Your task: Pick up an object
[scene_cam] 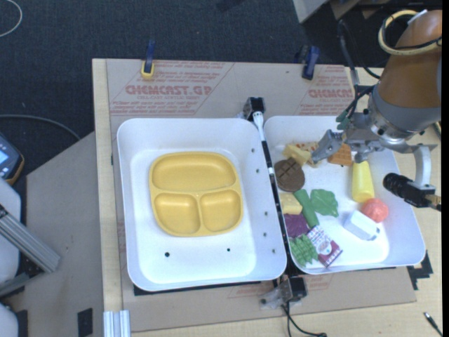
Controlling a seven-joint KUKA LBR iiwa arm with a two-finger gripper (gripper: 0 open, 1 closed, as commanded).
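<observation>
Left bin point(133, 209): a yellow divided tray point(196, 192) fills the middle; bare white floor runs round it, widest along the near edge.
Right bin point(403, 248): crowded along its left side by a brown round piece point(288, 175), a green piece point(319, 202), a purple piece point(296, 225) and a printed packet point(324, 246).
Right bin, centre: yellow bottle point(362, 181), red ball point(376, 210) and white block point(362, 225) stand close together.
Far right corner: the arm point(410, 83) hangs over it.
Open floor: near right corner.

A yellow divided tray point(195, 192) lies in the left bin point(133, 209). The right bin point(407, 237) holds toy food, with the gripper point(335, 148) low over an orange piece point(342, 156) at its upper middle.
</observation>
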